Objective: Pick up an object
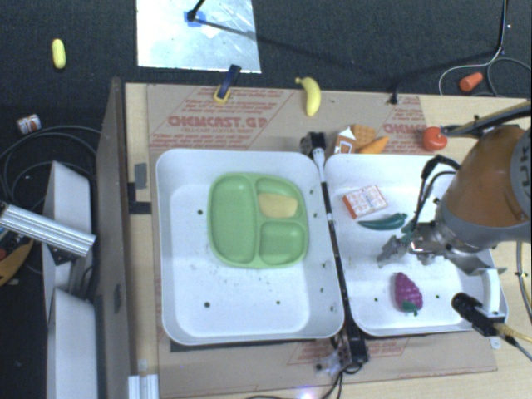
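Observation:
In the right bin [357, 306] lie a red-and-white box [364, 201], a dark green pepper [381, 221] and a purple bunch of grapes [406, 292]. My gripper [397, 248] hangs low over this bin, between the pepper and the grapes, reaching in from the right. Its fingers are spread open, with nothing between them. One fingertip [385, 258] points down-left and the other sits close to the pepper's right end. The grapes lie just below the gripper, apart from it.
The left bin [191, 306] holds a green divided plate [253, 220] with a pale yellow item [278, 205] in its upper right section. Behind the bins lie a banana [311, 96], a carrot [372, 145] and a red ball [434, 138]. The arm's orange band [490, 181] overhangs the right bin's right side.

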Action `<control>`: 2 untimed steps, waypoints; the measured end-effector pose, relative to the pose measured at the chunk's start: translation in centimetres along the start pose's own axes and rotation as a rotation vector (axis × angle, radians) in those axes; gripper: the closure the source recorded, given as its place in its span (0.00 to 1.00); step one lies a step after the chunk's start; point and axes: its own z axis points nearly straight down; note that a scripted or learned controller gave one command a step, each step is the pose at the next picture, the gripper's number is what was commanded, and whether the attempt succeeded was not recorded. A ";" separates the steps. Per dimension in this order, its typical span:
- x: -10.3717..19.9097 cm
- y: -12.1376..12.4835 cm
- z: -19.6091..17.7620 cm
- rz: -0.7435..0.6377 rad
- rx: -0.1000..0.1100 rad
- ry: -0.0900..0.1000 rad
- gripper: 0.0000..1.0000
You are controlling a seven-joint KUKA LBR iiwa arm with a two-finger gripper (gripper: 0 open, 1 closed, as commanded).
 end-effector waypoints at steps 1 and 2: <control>0.0 -1.3 5.8 0.000 -0.002 -0.001 0.00; -2.4 -1.1 5.6 -0.001 -0.007 -0.002 0.00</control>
